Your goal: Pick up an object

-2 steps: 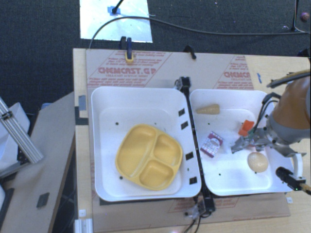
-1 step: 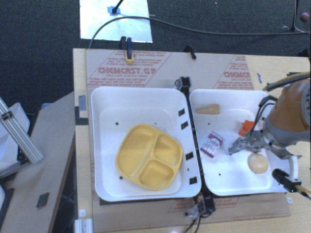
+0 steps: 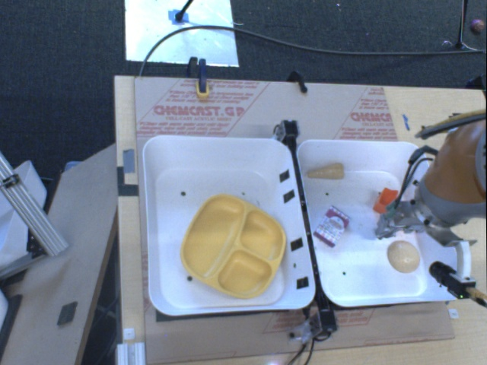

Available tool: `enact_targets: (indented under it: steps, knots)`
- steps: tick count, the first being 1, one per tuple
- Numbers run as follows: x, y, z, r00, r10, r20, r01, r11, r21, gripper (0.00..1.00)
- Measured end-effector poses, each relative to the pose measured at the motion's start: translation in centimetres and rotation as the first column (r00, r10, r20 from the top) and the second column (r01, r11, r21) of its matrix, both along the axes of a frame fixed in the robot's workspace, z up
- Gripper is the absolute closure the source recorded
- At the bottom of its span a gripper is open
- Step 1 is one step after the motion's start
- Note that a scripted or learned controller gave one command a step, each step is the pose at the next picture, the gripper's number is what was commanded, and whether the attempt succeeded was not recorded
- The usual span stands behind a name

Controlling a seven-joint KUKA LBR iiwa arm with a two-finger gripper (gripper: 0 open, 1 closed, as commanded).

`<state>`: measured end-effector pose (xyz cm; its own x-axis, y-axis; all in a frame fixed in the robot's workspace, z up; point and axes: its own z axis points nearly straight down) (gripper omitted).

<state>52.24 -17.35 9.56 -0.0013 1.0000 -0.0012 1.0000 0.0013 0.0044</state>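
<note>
Two white bins on bench: left bin (image 3: 160, 166) w/ yellow divided tray (image 3: 232, 243); right bin (image 3: 358, 291) w/ beige ball (image 3: 403, 256), red-white packet (image 3: 332, 226), tan cone (image 3: 325, 172), orange block (image 3: 385, 200). End effector (image 3: 389, 224) low, just above-left of ball, beside block; grip state can't tell.

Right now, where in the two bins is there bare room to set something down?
Left bin: bare floor behind and left of the yellow divided plate. Right bin: free strip along the front, left of the beige ball. Crowded around the end effector, orange block and red-white packet; the tan cone lies at the back.
</note>
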Motion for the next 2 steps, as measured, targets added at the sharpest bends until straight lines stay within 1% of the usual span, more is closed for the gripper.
enact_targets:
  steps: [1,2]
  knots:
    - [-0.8,-0.5,5.4,1.0,-0.002,0.001,0.002,1.0,-0.001,1.0]
    - [-1.6,-0.2,10.4,1.0,0.003,0.001,-0.003,1.0,0.0,1.0]
